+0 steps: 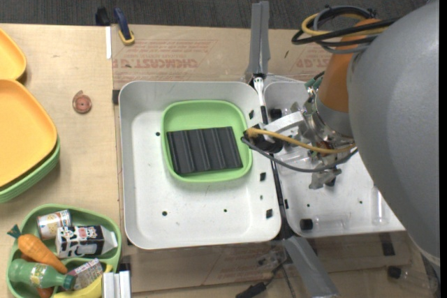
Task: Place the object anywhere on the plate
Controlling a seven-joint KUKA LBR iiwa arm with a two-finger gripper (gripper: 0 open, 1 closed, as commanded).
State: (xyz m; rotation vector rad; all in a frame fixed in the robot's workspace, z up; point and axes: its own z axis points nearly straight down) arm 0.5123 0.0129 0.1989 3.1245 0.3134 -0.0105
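A green square plate (237, 115) lies in the left white bin (140, 171), toward its back. A dark grey ribbed rectangular object (204, 150) rests flat on the plate and covers most of its floor. My gripper (323, 174) hangs over the right bin (349, 209), to the right of the plate and apart from the dark object. The arm's grey body (401, 115) and orange band (339, 84) hide much of the right bin.
Yellow and black cables (279, 141) loop from the wrist across the wall between the bins, reaching the plate's right edge. Yellow dishes (24, 129) sit at far left, a green bowl of toy food (63, 248) at bottom left. A small pink disc (82, 102) lies on the bench.
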